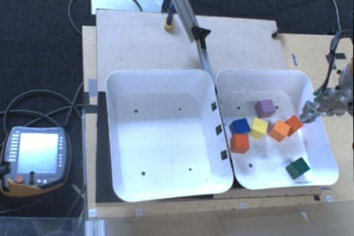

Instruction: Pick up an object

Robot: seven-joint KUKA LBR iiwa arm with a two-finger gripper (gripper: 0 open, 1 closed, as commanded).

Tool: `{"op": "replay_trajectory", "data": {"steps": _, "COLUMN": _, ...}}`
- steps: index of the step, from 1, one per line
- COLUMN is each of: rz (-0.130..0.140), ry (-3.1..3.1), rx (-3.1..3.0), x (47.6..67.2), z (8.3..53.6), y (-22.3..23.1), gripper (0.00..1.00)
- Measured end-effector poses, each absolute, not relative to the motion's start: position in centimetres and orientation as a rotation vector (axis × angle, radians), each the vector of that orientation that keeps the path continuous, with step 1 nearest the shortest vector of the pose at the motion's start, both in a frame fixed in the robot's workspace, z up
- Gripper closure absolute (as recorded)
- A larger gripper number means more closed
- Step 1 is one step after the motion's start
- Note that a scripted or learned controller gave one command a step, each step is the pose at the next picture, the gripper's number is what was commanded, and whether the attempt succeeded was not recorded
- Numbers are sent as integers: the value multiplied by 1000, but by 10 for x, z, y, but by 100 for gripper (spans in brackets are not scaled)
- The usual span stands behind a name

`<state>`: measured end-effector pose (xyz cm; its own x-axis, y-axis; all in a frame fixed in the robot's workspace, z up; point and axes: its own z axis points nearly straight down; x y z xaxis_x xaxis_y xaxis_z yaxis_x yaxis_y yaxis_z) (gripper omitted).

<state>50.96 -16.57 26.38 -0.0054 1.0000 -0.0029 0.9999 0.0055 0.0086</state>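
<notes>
On your counter (243, 36) sit two white bins: the left bin (119, 135) and the right bin (318, 135), the latter holding every block. As far as you can judge, nothing is lifted yet, so the pick is all ahead of you. The blocks lie on the bin floor: a green block (298, 167) near the right corner, well apart from the rest; a red-orange block (239, 143) touching a blue block (240, 126); a yellow block (258, 127); an orange block (279, 130) against a red block (294, 124); and a purple block (265, 108) farthest back. The arm reaches in from the right, its pincer (307, 113) low at the bin's right wall, just beside the red block. You cannot tell how the pincer stands; nothing shows between its tips.
</notes>
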Motion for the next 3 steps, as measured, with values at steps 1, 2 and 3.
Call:
{"op": "replay_trajectory", "data": {"steps": 1, "rz": 5, "ry": 2232, "rx": 2207, "x": 531, "z": 270, "y": -119, "gripper": 100}}
{"op": "replay_trajectory", "data": {"steps": 2, "rz": 3, "ry": 2233, "rx": 2209, "x": 551, "z": 253, "y": -73, "gripper": 100}}
{"op": "replay_trajectory", "data": {"steps": 3, "rz": 4, "ry": 2232, "rx": 2209, "x": 574, "z": 238, "y": -28, "gripper": 100}}
